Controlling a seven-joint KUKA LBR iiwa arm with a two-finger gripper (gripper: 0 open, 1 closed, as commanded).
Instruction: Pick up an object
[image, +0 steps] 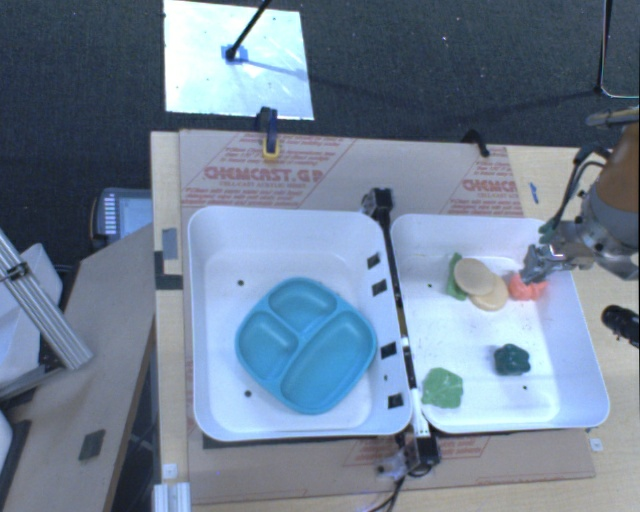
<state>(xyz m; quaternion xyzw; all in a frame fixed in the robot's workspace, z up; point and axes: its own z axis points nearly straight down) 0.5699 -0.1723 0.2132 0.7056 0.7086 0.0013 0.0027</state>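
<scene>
2 white bins; gripper (537, 266) at right bin's (575, 345) upper right, over pink object (530, 288); claw state unclear. Blue tray (305, 345) in left bin (215, 300).

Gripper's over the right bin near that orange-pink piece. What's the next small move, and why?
Probably a short, straight descent onto the orange-pink piece. The gripper sits at its upper edge by the right bin far wall, and the tan round piece lies close on the left, so sideways drift risks nudging it.

2 bins (300, 225), 1 tray (305, 345), 4 toys (480, 283).
</scene>
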